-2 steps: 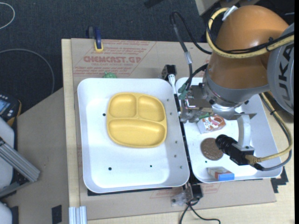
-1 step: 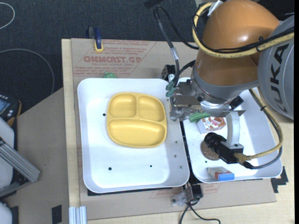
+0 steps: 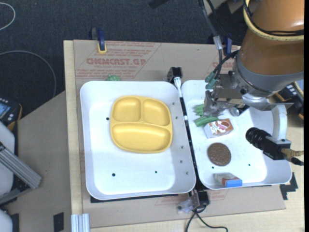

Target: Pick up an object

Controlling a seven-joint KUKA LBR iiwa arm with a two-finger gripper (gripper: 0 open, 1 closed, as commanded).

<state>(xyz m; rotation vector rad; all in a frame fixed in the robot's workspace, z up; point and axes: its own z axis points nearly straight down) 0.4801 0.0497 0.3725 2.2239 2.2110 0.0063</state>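
Observation:
My gripper (image 3: 211, 111) hangs low over the back left of the right bin (image 3: 270, 175), its fingers down at a green object (image 3: 204, 120) that lies partly under them. Right below that lies a small white and red packet (image 3: 219, 127). A brown round disc (image 3: 219, 154) rests near the bin's middle. A small block with a blue and orange end (image 3: 228, 180) lies at the front edge. The view does not show whether anything sits between the fingers.
The left bin (image 3: 96, 168) holds a yellow divided plate (image 3: 141, 123). A black cylindrical part (image 3: 263, 141) sticks into the right bin from the right. The arm's large grey and orange body (image 3: 273, 37) covers the right bin's back right corner.

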